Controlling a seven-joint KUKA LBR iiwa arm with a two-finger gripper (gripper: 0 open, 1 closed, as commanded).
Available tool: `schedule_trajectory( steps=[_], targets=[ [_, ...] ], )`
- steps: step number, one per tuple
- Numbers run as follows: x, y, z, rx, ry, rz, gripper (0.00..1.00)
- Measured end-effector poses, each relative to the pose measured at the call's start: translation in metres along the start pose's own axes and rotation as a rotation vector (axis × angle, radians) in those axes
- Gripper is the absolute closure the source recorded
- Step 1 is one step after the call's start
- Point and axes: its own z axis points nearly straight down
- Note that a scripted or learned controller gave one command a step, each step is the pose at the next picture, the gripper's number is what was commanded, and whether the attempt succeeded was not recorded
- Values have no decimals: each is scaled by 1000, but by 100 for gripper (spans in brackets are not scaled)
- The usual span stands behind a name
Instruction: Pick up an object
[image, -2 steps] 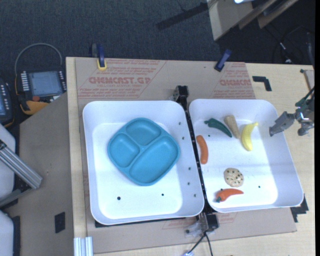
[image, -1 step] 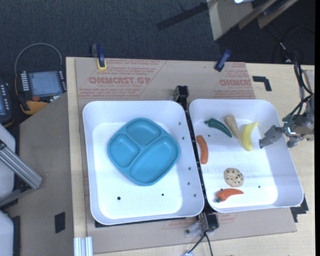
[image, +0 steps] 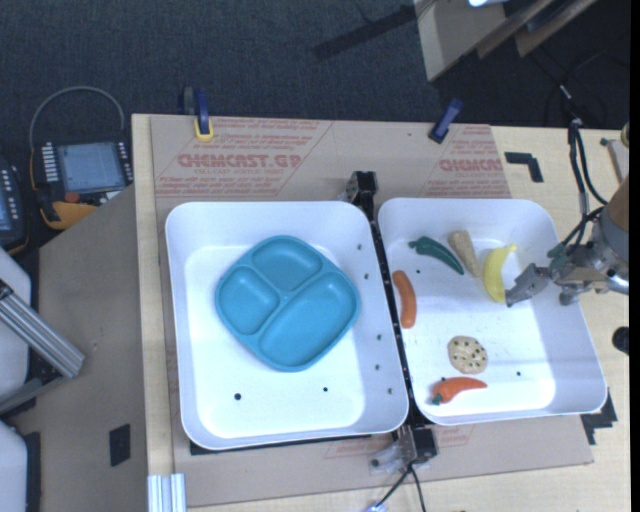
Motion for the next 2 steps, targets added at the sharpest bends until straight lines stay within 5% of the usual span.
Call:
schedule_trajectory(
  steps=[1, 2],
  targets=[
    [-9, 1, 51, 1, 0, 1, 0],
    [-10, 3, 37, -7, -3, 0, 100]
  ],
)
